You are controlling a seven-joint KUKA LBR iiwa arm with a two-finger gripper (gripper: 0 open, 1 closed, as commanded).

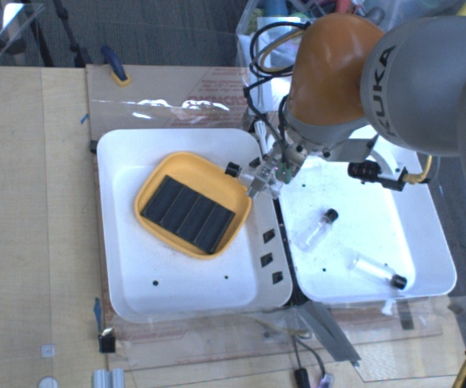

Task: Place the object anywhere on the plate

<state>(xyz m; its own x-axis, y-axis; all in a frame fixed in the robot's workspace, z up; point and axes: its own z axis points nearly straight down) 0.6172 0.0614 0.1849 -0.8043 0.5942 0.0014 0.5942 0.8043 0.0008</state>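
- Plate (156,191): yellow, squarish w/ rounded corners, sat tilted in left bin (128,281); dark ribbed rectangular pad (189,213) lay on it.
- Gripper (264,176) hung just off plate's right corner, over the seam btwn bins; can't tell its state.
- Right bin (427,249), white and shallow, held two clear tubes w/ black caps: tube (318,228) near middle, second tube (376,270) toward front, well apart from plate.
- Arm (395,71): grey shell, orange band.
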